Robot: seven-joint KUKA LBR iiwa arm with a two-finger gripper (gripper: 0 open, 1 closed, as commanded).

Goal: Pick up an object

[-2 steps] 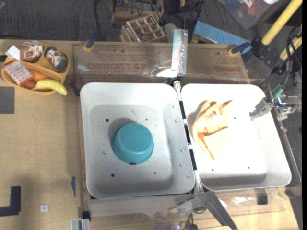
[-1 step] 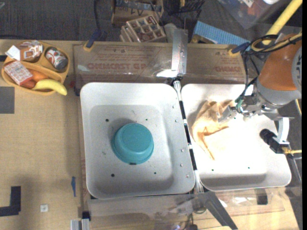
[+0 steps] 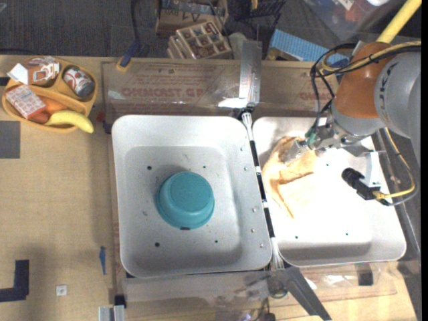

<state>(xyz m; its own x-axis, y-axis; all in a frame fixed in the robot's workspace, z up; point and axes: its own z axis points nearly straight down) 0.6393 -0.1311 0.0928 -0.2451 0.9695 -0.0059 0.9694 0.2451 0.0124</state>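
Note:
A teal bowl (image 3: 186,199) lies upside down in the middle of the left bin (image 3: 134,146). In the right bin (image 3: 348,233), a flat tan and orange object (image 3: 286,176) rests near the left wall. My gripper (image 3: 297,150) is low over the upper end of that object, blurred, reaching in from the right below the orange band (image 3: 358,92). Whether it touches or holds the object is hidden by the blur.
A black connector on a yellow cable (image 3: 360,183) hangs over the right bin beside the arm. A yellow tray with a banana and small packets (image 3: 50,99) sits on the bench at far left. Clutter and boxes lie behind the bins.

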